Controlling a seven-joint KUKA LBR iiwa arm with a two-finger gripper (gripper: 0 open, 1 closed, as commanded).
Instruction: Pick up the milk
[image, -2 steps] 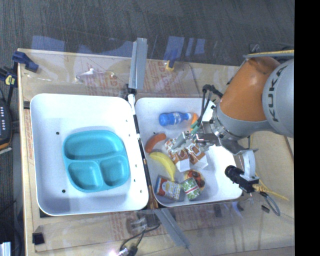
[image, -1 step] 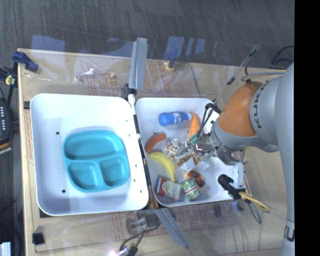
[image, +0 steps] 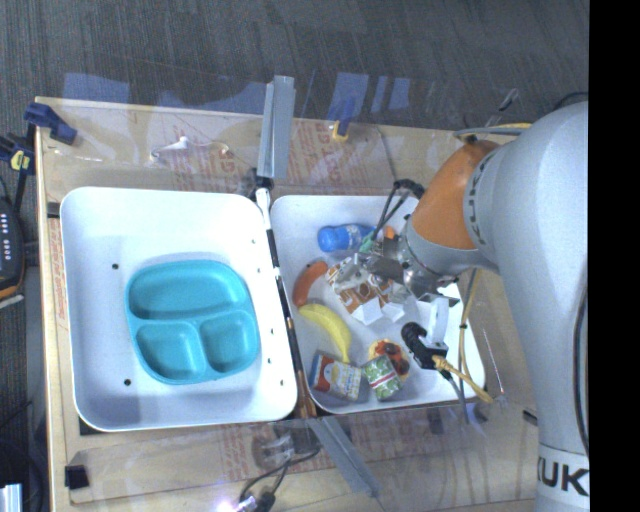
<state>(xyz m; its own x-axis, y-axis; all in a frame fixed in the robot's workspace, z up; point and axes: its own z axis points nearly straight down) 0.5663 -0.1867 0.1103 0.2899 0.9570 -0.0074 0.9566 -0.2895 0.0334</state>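
Note:
The milk (image: 366, 294), a small brown-and-white carton, lies in the middle of the right bin (image: 300, 225). My gripper (image: 364, 270) hangs directly over the carton's upper end, low in the bin and close to or touching it. Its metal body hides part of the carton. The grey arm with its orange band (image: 447, 205) reaches in from the right above the bin.
Around the carton lie a blue bottle (image: 340, 237), a red sausage (image: 307, 283), a banana (image: 329, 328), a juice box (image: 337, 378) and a red-green packet (image: 386, 370). The left bin (image: 90, 215) holds a blue divided tray (image: 192, 320). A black cable clamp (image: 419, 345) hangs at the right.

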